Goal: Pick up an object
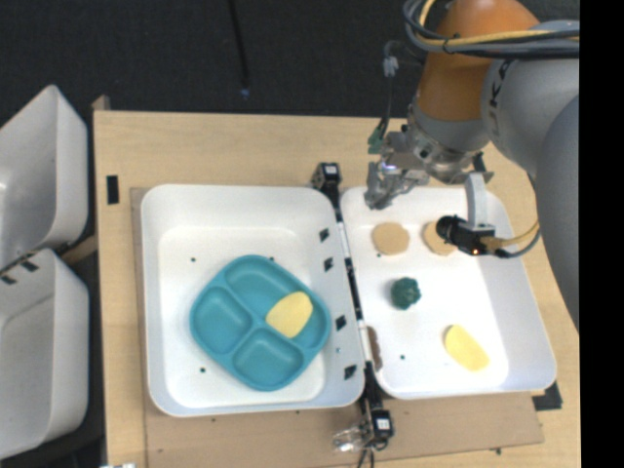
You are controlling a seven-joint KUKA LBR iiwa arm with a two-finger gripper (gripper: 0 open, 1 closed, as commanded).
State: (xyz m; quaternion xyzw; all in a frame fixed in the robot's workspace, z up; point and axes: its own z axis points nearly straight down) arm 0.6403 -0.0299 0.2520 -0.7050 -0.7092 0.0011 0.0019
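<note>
Your gripper (387, 191) hangs at the right bin's (507, 359) eleven o'clock corner, just above the tan disc (391, 239) at six o'clock; grip state: cannot tell. A descent here could clip the bin wall (the disc lies flat, hard to pinch).

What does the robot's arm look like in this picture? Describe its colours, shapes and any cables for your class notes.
The arm is smooth, rounded grey casing with a bulbous orange band above the wrist. Yellow and dark cables loop over that band. Below it sits a metallic grey wrist, ending in a small silver-grey gripper.
</note>
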